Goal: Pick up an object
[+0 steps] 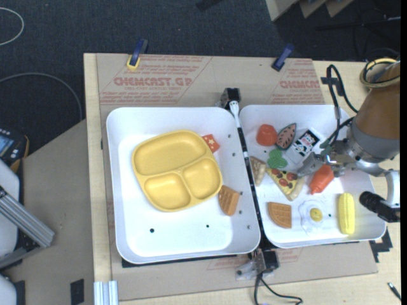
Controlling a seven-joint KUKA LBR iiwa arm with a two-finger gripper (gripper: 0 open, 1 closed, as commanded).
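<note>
So the gripper (318,164) is seen low over the right bin (299,114), reached in from the right side, with the arm (380,122) hanging over that bin's far right edge. Its tip is parked right by the orange-red carrot-like piece (322,179), touching it or very nearly (hard to call from this slant). Whether the gripper is released or clenched can't be told here, since that end is just a dark blur against the toys, and nothing is clearly shown between its tips.

As for progress: nothing looks lifted yet. The carrot piece is judged to be lying on the bin floor, with the pizza slice (284,180) just beside it on the left and the green piece (277,159) a bit above that. The corn cob (346,213), the fried egg (314,215) and the toast (280,214) are lined up along the near edge, well out of the way. A red tomato-ish thing (266,134) and a watermelon slice (287,135) are sat toward the back.

The left bin (121,189) hasn't been involved by the look of it: the yellow divided plate (177,169) is sat in it with a small red block (211,143) at its corner and a bread piece (229,201) below.

So the approach is probably done, and the grab and the lift are both still left.
</note>
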